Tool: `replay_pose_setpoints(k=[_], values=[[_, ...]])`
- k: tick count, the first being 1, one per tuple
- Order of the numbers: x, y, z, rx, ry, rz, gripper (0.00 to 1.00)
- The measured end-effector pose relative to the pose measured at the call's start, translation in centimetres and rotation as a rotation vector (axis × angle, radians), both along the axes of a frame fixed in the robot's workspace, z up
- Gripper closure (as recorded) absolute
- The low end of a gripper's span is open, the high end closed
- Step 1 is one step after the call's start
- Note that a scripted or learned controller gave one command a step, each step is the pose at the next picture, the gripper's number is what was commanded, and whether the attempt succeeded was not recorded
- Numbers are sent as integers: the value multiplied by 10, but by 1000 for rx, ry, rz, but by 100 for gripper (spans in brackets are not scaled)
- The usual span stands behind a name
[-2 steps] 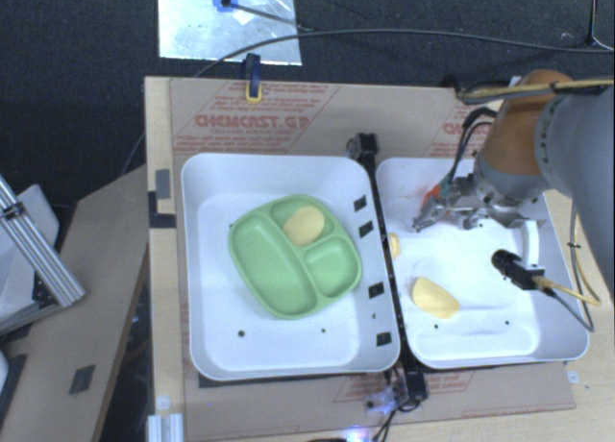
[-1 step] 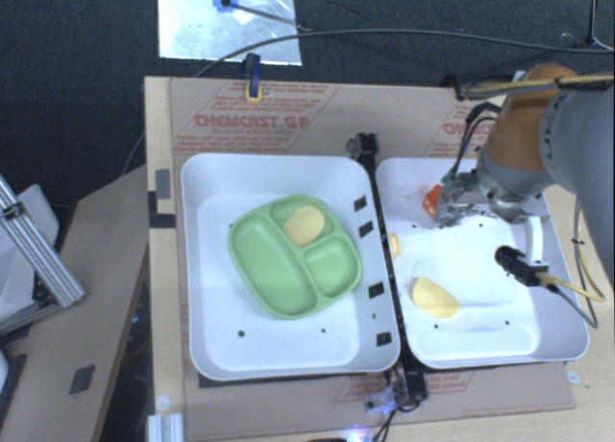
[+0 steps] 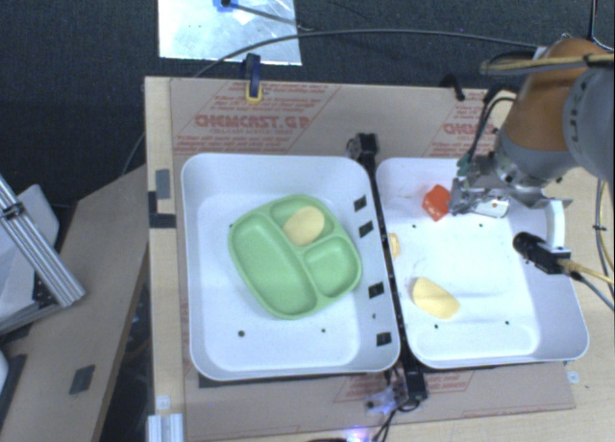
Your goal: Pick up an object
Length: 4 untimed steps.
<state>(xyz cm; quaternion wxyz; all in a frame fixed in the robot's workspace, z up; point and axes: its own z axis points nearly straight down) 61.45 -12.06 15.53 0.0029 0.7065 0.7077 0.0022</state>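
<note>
Two white bins are noted on the bench. The gripper (image 3: 468,195) is placed low in the right bin (image 3: 500,334), just beside a red block (image 3: 436,203); its opening cannot be told. Approach step is judged in hand. Next, closure around the block, then lift, is called for.

printed in red across the brown protective sheet (image 3: 288,109) beneath the two bins: "chemcast gp", legible near the back-left edge. repeated at a slant elsewhere on the same sheet, including at the back right (image 3: 452,128) and along the front edge (image 3: 360,390), though too partial or faint there to make out. no other legible lettering, numbers or signs.
</note>
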Motion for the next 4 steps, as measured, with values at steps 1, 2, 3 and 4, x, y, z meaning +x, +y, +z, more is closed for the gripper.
replay_pose_setpoints(k=[1,2,3,4], values=[[-1,-1,65,0,-1,3,100],[0,-9,126,-1,-1,3,100],[-9,45,110,3,7,8,100],[-28,94,111,3,6,8,100]])
